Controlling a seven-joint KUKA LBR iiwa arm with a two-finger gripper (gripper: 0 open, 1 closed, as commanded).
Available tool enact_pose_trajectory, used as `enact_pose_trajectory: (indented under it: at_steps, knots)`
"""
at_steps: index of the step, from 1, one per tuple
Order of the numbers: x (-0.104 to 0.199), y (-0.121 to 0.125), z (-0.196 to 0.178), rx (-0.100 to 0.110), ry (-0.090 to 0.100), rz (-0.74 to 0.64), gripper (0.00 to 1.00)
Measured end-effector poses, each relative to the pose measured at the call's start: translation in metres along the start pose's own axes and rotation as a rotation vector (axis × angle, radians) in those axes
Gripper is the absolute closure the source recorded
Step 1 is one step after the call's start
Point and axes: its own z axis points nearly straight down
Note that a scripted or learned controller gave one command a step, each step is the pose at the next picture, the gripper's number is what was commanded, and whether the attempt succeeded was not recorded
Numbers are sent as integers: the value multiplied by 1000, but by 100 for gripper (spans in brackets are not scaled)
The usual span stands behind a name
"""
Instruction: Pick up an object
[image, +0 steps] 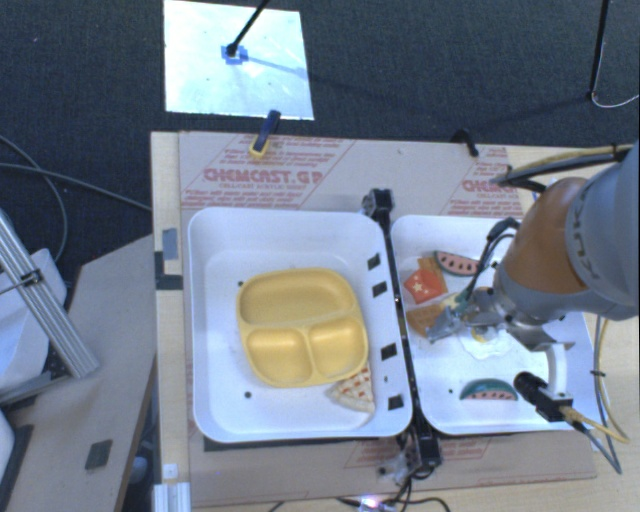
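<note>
Hand (447, 326) low in right bin (440, 415), just beside brown toast piece (421, 318); grip state unclear

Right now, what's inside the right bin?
The right bin holds two watermelon slices, a red piece, a brown piece and a fried egg. The arm covers the bin's right part, so anything under it is hidden.

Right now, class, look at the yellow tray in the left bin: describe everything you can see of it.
The yellow tray looks like smooth moulded plastic, with rounded corners and three compartments: one long one along the far side, two smaller ones on the near side. All three look bare. It lies flat and slightly skewed on the floor of the left bin, roughly central. A pizza slice toy lies at its near right corner, seemingly touching its rim.
</note>
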Motion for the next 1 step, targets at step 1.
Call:
enact_pose_trajectory:
  at_steps: [1]
  knots:
    - [1, -38, -32, 4, 2, 5, 0]
